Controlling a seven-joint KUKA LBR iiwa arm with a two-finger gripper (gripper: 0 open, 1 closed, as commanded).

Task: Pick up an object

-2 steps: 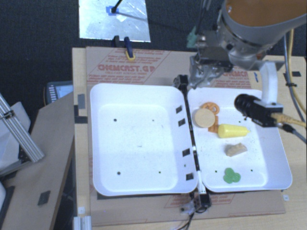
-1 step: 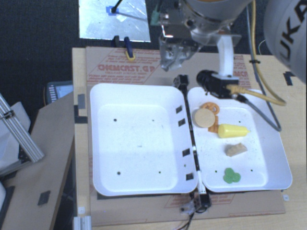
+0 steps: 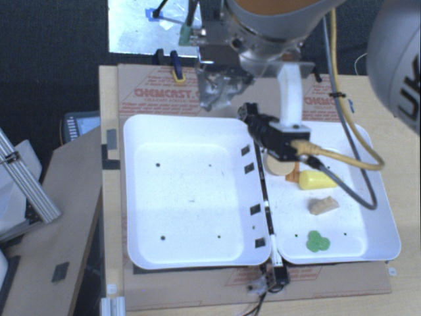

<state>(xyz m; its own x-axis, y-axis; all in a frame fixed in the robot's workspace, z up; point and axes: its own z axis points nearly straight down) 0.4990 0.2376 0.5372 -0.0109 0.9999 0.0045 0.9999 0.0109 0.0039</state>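
Observation:
The right bin holds a yellow block and a small orange piece that is partly hidden under a black mount. In front of them lie a tan chunk and a green clover-shaped piece. My gripper hangs under the wide arm body, over the back rim of the left bin. It is well away from every object, up and to their left. Nothing shows in it.
A black mount with a yellow cable hangs over the back left of the right bin, beside the divider between the bins. A white post rises behind it. Brown cardboard lies under both bins.

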